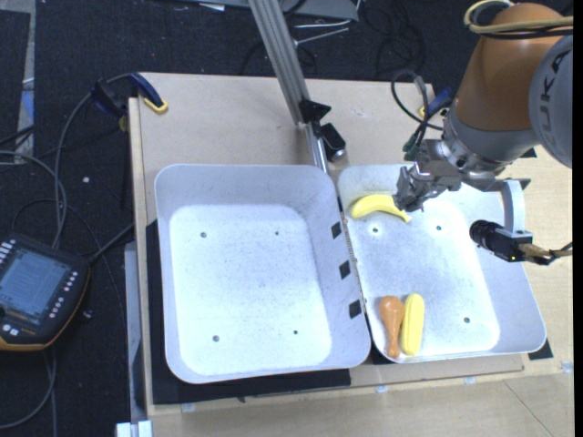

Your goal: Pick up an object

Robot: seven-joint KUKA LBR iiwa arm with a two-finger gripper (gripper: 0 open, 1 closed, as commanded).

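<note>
A yellow banana (pixel 376 208) lies near the far left corner of the right bin (pixel 455 271). My gripper (pixel 407 197) hangs right at the banana's right end, low over the bin, beneath the orange-banded wrist. At the bin's near edge a yellow corn-like piece (pixel 413 323) lies beside an orange drumstick-shaped toy (pixel 393 321), touching it.
The left bin (pixel 246 271) sits alongside, its right rim overlapping the right bin's left rim. A slanted metal post (pixel 287 62) rises behind the bins. A black cable fitting (pixel 492 237) hangs off the arm over the right bin's right side. A teach pendant (pixel 32 289) lies left of the bench.
</note>
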